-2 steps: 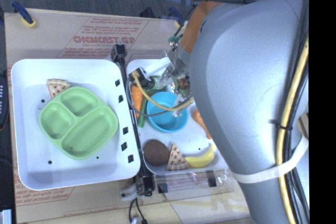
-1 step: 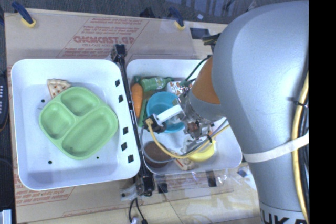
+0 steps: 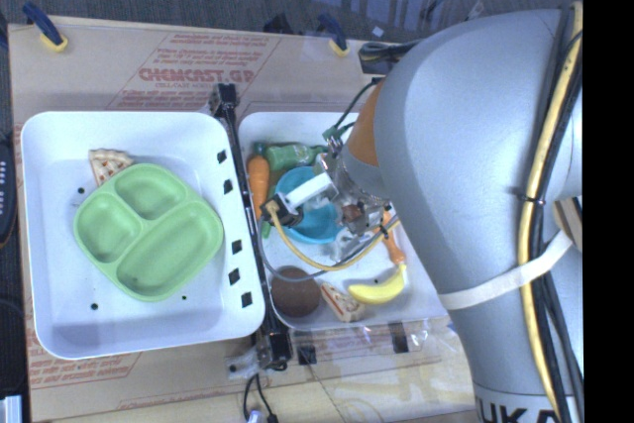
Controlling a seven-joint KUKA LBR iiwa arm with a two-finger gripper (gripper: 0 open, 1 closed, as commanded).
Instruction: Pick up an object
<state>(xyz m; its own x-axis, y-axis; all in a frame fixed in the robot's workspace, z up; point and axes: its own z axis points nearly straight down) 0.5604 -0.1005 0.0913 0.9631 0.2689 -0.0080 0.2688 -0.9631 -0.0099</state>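
The right bin (image 3: 282,126) holds an orange carrot (image 3: 259,181), a green item (image 3: 288,156), a blue bowl (image 3: 306,210), a brown round piece (image 3: 295,293), a yellow banana (image 3: 379,289), a toast-like wedge (image 3: 341,303) and a small orange piece (image 3: 396,249). My gripper (image 3: 345,211) is low in this bin, over the right side of the blue bowl, with yellow cable looped beneath it. The grey arm hides the right half of the bin.
The left bin (image 3: 45,213) carries a green divided plate (image 3: 149,229) and a tan waffle-like piece (image 3: 109,161) at its upper left. A black divider (image 3: 234,173) runs between the bins. Blue clamps (image 3: 47,27) sit on the cardboard behind.
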